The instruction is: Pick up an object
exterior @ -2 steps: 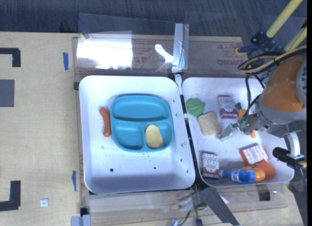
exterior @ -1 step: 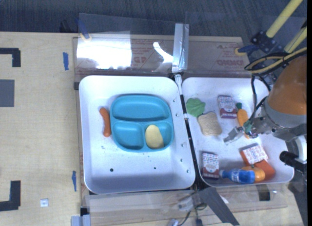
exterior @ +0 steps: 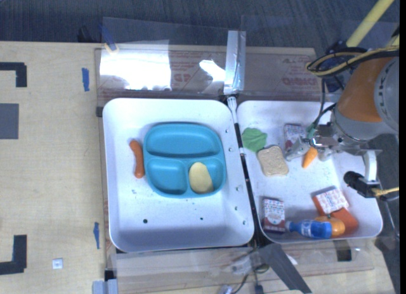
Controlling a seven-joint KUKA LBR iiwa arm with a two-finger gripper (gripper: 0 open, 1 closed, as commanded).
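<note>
Gripper (exterior: 311, 149) hangs over the right bin (exterior: 374, 220), its fingers pinching a small orange carrot (exterior: 309, 157) clear of the floor; a tan bread slice (exterior: 273, 160) and green leaf (exterior: 254, 139) lie just left of it; a blue bottle (exterior: 311, 228) rests near the front wall; in the left bin (exterior: 120, 178) a blue divided tray (exterior: 181, 156) holds a yellow potato-like piece (exterior: 200, 177), an orange sausage (exterior: 137, 158) beside it.
</note>
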